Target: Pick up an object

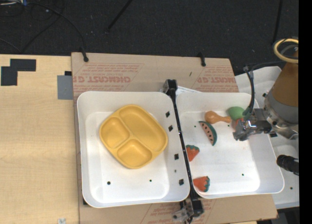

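Wooden bench, two white bins; gripper (242, 131) in right bin (253, 179), finger state unclear. Drop squarely over green toy (236, 112), then close.

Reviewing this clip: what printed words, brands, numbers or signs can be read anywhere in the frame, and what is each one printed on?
"CHEMCAST. G P": red print, upside down, on the cardboard sheet behind the left bin.
"CHEMCAST. G P": the same print on the cardboard behind the right bin; its end is hard to read.
Red print on the cardboard strip at the bottom edge: too cut off and blurred to read.
Yellow divided plate, toy pieces and gripper: no readable text.
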Robot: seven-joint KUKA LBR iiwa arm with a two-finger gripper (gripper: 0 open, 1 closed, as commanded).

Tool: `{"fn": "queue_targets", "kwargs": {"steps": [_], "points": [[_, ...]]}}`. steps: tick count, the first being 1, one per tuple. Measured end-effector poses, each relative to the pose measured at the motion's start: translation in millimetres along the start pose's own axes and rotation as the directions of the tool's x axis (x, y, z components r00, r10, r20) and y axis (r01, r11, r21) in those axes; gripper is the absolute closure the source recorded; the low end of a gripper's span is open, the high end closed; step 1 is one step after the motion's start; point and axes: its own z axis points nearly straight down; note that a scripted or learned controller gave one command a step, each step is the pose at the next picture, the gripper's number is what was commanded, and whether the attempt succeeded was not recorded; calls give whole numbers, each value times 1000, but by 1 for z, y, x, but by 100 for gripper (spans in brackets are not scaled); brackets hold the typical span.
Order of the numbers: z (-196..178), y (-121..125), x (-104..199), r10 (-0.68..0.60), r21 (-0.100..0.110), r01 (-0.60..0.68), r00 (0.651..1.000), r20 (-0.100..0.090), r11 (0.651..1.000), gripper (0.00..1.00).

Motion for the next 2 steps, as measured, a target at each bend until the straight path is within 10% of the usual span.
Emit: {"fn": "queue_targets", "kwargs": {"steps": [2], "points": [[6,-7,107,-5,4,5,1000,-3,1000,100]]}}
